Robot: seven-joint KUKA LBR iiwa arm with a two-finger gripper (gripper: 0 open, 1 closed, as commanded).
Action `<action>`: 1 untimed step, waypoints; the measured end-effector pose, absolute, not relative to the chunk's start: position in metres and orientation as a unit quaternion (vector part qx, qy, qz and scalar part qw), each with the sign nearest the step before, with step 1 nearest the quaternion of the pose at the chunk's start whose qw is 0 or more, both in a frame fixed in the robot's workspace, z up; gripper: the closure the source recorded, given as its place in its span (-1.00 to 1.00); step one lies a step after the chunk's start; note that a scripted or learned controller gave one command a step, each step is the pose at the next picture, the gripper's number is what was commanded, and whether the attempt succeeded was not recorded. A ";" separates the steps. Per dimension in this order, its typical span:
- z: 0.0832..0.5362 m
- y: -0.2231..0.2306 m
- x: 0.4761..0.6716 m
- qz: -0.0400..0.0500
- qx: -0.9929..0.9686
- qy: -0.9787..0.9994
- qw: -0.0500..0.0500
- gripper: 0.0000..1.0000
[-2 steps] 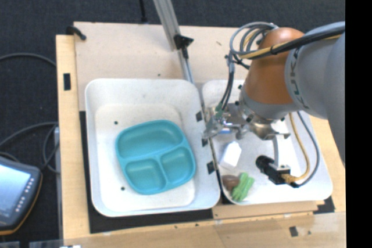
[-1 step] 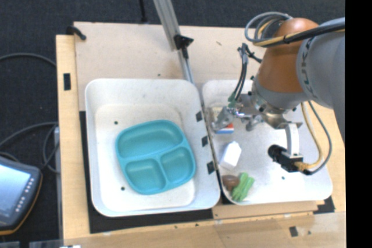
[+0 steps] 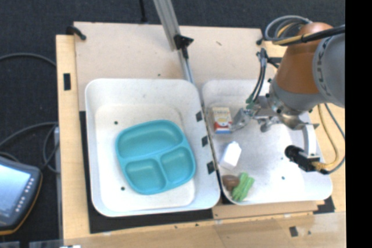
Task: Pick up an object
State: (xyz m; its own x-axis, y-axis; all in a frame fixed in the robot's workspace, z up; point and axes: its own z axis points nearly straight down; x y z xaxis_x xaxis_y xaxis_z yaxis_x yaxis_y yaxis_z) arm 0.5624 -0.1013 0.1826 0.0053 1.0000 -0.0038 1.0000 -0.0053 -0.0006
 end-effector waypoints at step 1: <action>0.190 -0.146 0.529 -0.001 0.709 0.705 0.001 -1.00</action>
State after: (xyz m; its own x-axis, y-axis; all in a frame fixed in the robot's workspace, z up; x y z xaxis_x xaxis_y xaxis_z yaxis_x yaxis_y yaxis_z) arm 0.5285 -0.1462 0.1899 0.0059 1.0000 -0.0034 1.0000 -0.0059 0.0000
